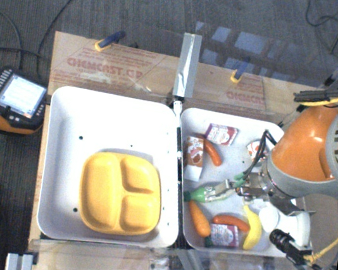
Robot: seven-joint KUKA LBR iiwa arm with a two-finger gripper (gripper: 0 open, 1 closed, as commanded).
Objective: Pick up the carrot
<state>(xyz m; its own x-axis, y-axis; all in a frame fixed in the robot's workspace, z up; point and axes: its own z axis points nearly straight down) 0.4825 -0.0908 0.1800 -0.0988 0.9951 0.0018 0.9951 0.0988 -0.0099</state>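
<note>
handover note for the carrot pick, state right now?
Gripper: low in the right bin, fingers open, nothing between them.
Carrot: lying near the right bin's front-left corner, green top toward the gripper, close beside it.
Yellow tray: in the left bin, not involved.
Done: approach into the bin.
Left: close on the carrot, lift it.

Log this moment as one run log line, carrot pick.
task: pick carrot | carrot: lying in right bin, front left, not grasped | gripper: above carrot, nothing held | yellow tray: left bin
</note>
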